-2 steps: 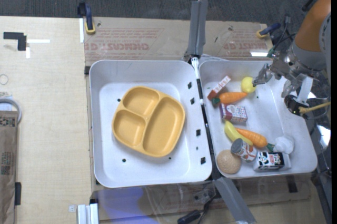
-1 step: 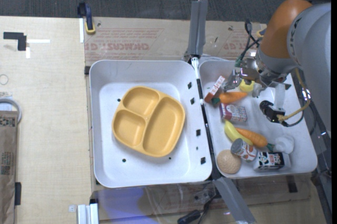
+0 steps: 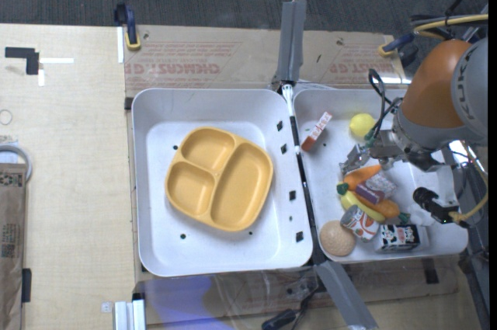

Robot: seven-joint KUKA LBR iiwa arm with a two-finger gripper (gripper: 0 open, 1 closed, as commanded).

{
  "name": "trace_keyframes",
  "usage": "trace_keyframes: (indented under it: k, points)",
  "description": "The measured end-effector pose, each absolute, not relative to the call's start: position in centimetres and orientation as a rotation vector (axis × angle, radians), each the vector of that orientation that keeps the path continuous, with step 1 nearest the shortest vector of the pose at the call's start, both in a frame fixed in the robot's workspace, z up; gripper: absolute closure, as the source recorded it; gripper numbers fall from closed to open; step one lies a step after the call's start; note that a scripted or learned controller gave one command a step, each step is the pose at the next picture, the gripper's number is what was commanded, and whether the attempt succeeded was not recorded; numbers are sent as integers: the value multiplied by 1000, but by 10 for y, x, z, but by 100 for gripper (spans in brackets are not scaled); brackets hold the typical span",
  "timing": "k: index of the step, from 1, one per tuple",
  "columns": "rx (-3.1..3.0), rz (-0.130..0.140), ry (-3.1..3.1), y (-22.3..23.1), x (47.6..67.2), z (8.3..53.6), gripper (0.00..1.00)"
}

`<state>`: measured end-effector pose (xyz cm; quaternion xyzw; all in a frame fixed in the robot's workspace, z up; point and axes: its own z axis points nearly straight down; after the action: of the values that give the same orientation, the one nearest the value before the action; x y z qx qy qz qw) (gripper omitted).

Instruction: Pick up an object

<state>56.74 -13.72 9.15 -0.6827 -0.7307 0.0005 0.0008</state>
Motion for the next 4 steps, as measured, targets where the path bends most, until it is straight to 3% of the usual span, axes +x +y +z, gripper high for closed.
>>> trace_keyframes:
  k: [1,2,3,4]
  points:
    - [-2293,2,-2147,-131,529,164,0]
    - [-2148,2,-2290,-124,541,91,0]
    - [-1973,1,-2445,-132,604,92,0]
    - [-1921,-1,-2488,-127,561,93,0]
